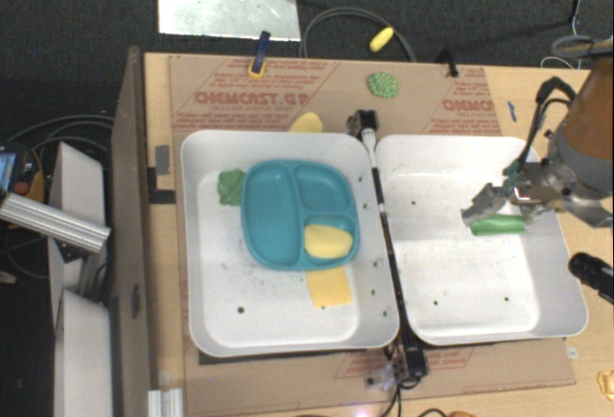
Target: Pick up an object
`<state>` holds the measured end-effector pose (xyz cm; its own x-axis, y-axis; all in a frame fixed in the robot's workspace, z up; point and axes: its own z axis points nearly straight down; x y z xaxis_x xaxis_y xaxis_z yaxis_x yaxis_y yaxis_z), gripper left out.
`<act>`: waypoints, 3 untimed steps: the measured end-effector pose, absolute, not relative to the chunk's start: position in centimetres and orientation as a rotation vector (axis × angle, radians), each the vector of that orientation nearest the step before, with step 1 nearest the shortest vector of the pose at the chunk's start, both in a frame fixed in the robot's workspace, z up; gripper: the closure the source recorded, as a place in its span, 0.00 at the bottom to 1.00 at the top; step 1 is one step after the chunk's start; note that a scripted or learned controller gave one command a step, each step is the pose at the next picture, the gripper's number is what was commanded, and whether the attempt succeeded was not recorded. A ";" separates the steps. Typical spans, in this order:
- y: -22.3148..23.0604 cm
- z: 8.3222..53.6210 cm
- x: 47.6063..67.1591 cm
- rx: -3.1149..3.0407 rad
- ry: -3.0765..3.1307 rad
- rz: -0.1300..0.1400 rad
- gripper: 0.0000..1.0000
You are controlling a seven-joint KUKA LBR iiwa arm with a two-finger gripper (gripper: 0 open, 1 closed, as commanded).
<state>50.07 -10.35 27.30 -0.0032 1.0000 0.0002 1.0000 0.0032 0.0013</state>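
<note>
Green stick [498,225] flat in right bin [451,310]

Wide bare floor across the right bin [451,290], obstructed only by a green object [499,225] near its right wall; left bin [206,310] crowded by teal divided plate [288,214], little open floor.

A robotics lab bench — two shallow white bins [480,324] sit side by side on a cardboard sheet [240,94] printed with lettering, over dark carpet [77,3]. Loose cables [336,17] trail behind the bench, and aluminium framing [53,221] stands at the left — test-rig furniture, not a home.
</note>
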 end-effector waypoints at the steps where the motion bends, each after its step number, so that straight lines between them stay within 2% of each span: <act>1: -15.8 17.3 52.7 2.226 2.220 -0.006 0.00; 2: -19.9 12.1 57.8 2.220 2.221 -0.001 0.00; 3: -18.6 8.3 57.4 2.218 2.226 0.000 0.00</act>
<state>57.44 -18.62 8.27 -0.0038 1.0000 0.0005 1.0000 0.0038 -0.0004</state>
